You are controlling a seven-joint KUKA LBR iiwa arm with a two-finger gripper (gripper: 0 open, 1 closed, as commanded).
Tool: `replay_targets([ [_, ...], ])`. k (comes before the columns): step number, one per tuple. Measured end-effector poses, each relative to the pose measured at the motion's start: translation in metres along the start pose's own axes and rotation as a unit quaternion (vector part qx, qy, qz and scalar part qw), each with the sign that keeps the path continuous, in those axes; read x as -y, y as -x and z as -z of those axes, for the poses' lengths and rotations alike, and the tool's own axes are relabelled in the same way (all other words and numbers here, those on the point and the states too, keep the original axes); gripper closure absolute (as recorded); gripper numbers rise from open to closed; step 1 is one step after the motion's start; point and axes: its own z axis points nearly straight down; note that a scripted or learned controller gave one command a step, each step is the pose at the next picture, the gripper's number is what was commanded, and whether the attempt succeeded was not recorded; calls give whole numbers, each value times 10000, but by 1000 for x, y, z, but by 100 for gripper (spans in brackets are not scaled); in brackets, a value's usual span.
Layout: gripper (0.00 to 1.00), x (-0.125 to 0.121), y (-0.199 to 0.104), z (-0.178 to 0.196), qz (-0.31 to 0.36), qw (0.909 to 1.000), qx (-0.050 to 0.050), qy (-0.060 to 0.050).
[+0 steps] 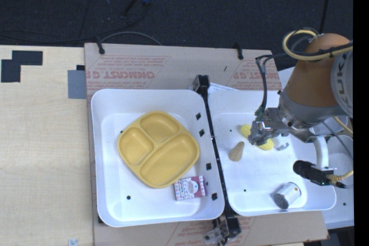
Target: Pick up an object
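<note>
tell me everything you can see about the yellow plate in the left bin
The yellow plate looks like matte plastic, a rounded-corner tray split into three compartments: two smaller ones toward the far side, one larger one nearer the camera. It lies flat, turned diagonally, right side up, in the left bin. A small pink-and-white carton sits by its near corner.

Yellow divided plate (158, 148) in left bin (106, 118) (small carton (189, 188) beside it).

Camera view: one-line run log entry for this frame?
arm: over right bin | pincer: at yellow object, grasp unclear | nearby: cone-shaped object, grey cylinder | left bin: yellow divided plate, small carton
</note>
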Motion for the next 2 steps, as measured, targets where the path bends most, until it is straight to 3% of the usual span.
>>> replay_targets([
  [2, 100, -33, -105, 23, -9, 10000, 9, 2],
])
